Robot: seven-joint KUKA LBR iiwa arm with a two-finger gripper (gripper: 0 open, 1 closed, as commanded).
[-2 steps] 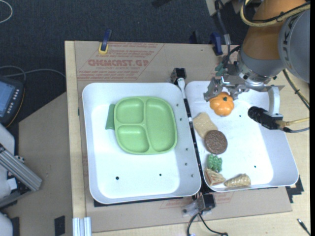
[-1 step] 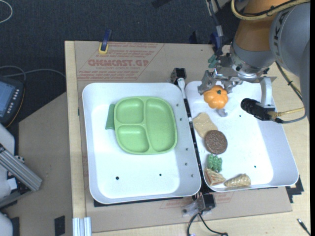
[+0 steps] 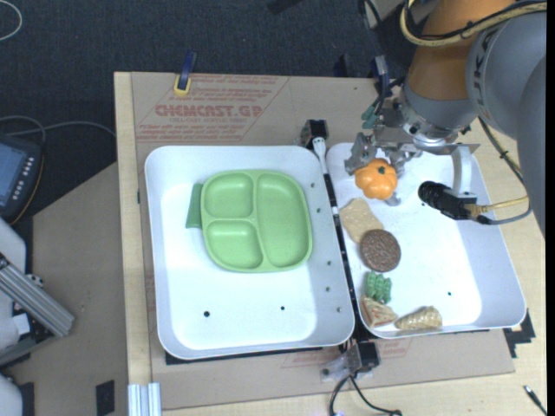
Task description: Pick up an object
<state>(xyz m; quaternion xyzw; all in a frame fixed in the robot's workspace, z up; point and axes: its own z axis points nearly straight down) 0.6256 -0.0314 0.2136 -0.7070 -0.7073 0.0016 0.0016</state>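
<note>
Two white bins sit on the worktop: left bin [image 3: 169, 258] holding a green tray [image 3: 257, 219], right bin [image 3: 486, 276] at three o'clock, where the jaws [image 3: 378, 165] appear closed around an orange pumpkin [image 3: 376, 180], lift apparently pending.

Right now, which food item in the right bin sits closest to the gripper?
The orange pumpkin-like piece, directly at the gripper; the tan slice, brown cookie and green piece lie farther down.

Tray [image 3: 257, 219] in left bin [image 3: 173, 258]. Right bin [image 3: 468, 267]: pumpkin [image 3: 376, 179] far, cookie [image 3: 380, 250] mid, cracker [image 3: 358, 217] between them, broccoli [image 3: 377, 285] and wedge [image 3: 420, 320] near.
</note>
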